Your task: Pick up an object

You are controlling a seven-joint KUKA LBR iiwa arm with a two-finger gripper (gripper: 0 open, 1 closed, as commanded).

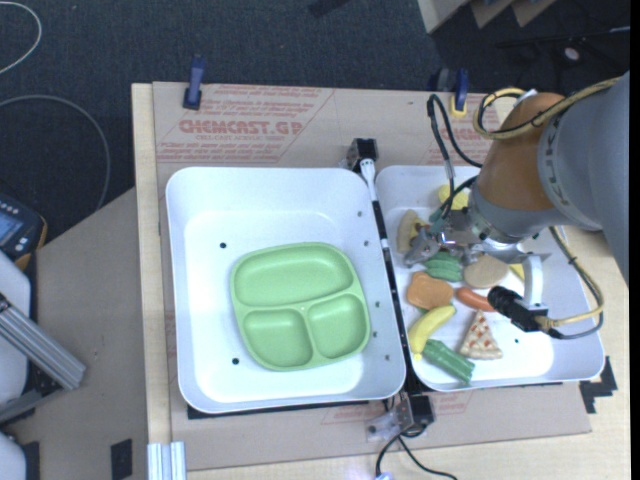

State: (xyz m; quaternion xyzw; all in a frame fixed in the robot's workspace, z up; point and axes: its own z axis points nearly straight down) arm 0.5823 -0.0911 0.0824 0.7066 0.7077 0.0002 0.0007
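Observation:
The right bin (570, 363) holds several toy foods: a yellow banana (432, 322), a green cucumber (447, 360), a pizza slice (482, 338), an orange piece (429, 290), a carrot (476, 298), a green pod (443, 266) and a beige piece (407, 232). My gripper (440, 240) is low over the upper middle of this bin, just above the green pod and next to the beige piece. The arm's orange band (520, 168) and grey body hide the foods beneath them. Nothing is visibly lifted.
The left bin (200, 228) carries a green three-compartment tray (298, 303). A black divider clip (364, 153) sits between the bins at the back. Black and yellow cables (560, 318) trail across the right bin's right side.

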